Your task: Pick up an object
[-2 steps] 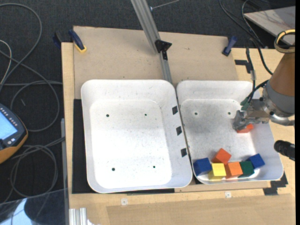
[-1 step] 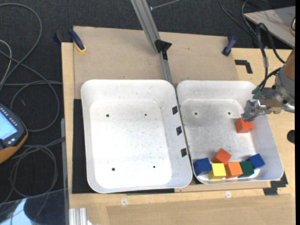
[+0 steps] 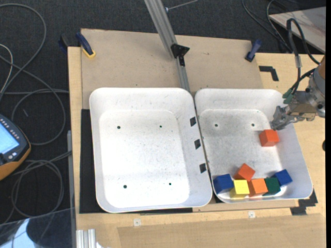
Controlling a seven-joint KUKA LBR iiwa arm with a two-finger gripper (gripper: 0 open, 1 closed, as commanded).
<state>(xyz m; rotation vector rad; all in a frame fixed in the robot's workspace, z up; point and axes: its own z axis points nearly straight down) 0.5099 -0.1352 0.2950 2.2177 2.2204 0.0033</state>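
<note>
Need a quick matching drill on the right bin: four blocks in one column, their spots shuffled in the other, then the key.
Things:
1. lone orange block
2. yellow block
3. green block
4. blue block at the left end of the cluster

Places:
A. between the two front orange blocks' neighbours, right of the blue end block
B. alone, just below the gripper, near the bin's right wall
C. leftmost in the front row of the right bin
D. front row, left of the other blue block

Pairs: 1-B, 2-A, 3-D, 4-C
</note>
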